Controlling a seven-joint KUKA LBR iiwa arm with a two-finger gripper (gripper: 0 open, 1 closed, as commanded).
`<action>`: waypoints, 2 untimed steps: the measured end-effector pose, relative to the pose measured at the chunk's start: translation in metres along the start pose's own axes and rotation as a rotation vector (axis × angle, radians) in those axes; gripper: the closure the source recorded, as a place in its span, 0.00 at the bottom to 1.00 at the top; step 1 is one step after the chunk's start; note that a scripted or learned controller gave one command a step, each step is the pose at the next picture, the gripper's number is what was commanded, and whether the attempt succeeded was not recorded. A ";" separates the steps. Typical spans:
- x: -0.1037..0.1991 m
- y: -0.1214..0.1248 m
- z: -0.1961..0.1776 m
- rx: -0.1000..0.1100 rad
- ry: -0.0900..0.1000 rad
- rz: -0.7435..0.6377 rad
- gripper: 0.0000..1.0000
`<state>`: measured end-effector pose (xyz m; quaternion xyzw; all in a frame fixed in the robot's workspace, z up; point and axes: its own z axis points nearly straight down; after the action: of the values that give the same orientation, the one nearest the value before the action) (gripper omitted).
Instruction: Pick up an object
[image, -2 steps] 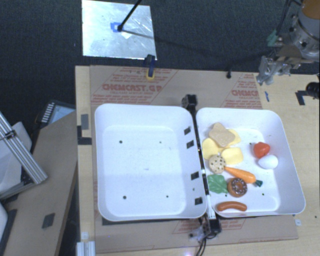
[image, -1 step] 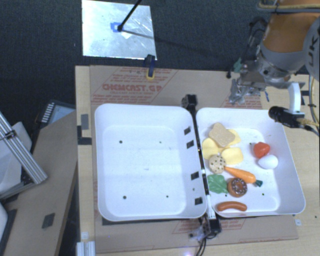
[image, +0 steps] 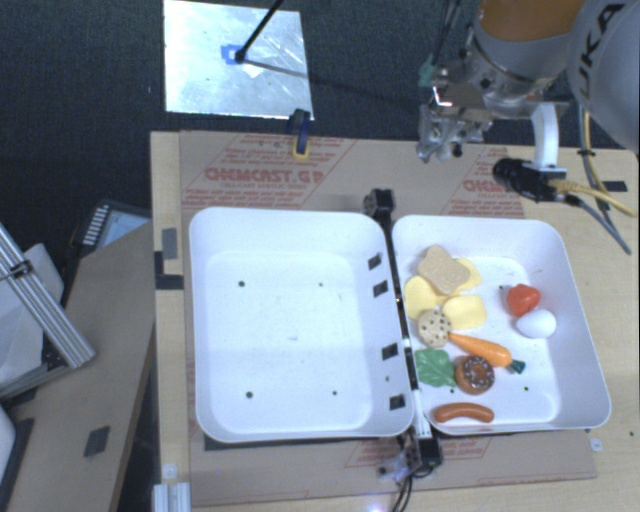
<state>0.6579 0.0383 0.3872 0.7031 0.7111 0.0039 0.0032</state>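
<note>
The carrot (image: 480, 349) lies lengthwise left to right, green tip right, with a doughnut (image: 474, 374) touching below and a cookie (image: 433, 326) near. The gripper (image: 440, 148) hangs beyond the right bin (image: 575, 330); its opening cannot be told.

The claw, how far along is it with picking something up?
Nothing looks picked yet. The claw hangs above the bench behind the right bin, away from the toy food; the carrot, egg and sausage lie in that bin. Descent, grasp and lift all remain.

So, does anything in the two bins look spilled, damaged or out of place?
Nothing stands out. The toy foods, among them the carrot, egg and sausage, all lie inside the right bin. The gripper hangs beyond the bins' far edge.
</note>
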 end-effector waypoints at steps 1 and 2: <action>0.048 0.010 0.084 0.015 0.000 0.003 1.00; 0.153 0.012 -0.046 -0.007 0.006 -0.003 1.00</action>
<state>0.6681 0.1909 0.4335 0.7020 0.7121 0.0084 0.0038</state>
